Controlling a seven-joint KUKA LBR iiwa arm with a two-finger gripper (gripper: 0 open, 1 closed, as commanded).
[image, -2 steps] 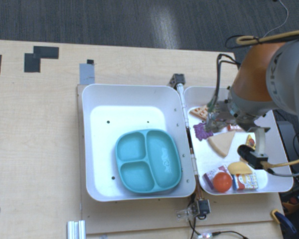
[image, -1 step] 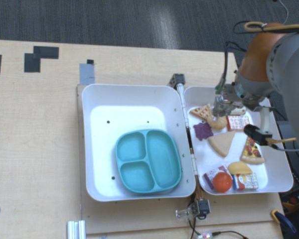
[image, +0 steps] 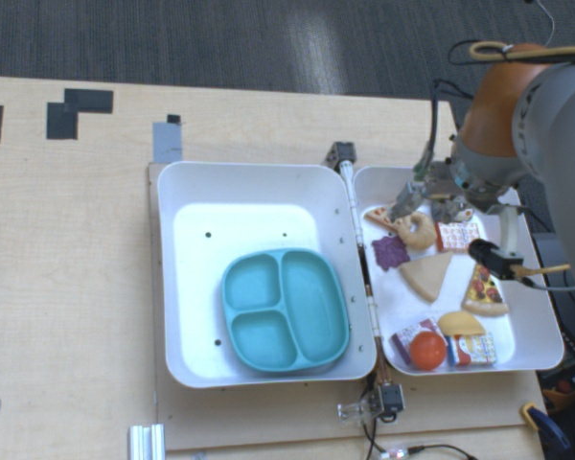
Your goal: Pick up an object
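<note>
Your bench (image: pixel 67 257) is pale wood, with dark carpet beyond its far edge and a few black squares toward ten o'clock. Two shallow white bins sit side by side on it. The left bin (image: pixel 187 257) holds a teal divided plate (image: pixel 286 309) with three compartments, lying toward the bin's five o'clock.

The right bin (image: pixel 546 348) carries the toy food. A purple piece (image: pixel 390 252) lies near the bin's nine o'clock edge, a tan wedge (image: pixel 427 277) sits at the center, and a pizza slice (image: pixel 485 290) lies just beside it at three o'clock. Toward six o'clock you have a red tomato (image: pixel 426 351), a yellow piece (image: pixel 461 324) and a small red-and-white packet (image: pixel 474 351) close together. A pretzel-like pastry (image: pixel 415 229) and a red-and-white carton (image: pixel 457 236) rest at the bin's twelve o'clock.

The arm (image: pixel 541 103) reaches in from three o'clock, its orange band (image: pixel 494 99) above the wrist. The gripper (image: pixel 424 202) hangs at the bin's far end, right over the pastry. You cannot tell from this angle how its tips are set, and nothing is visibly clamped in them.
</note>
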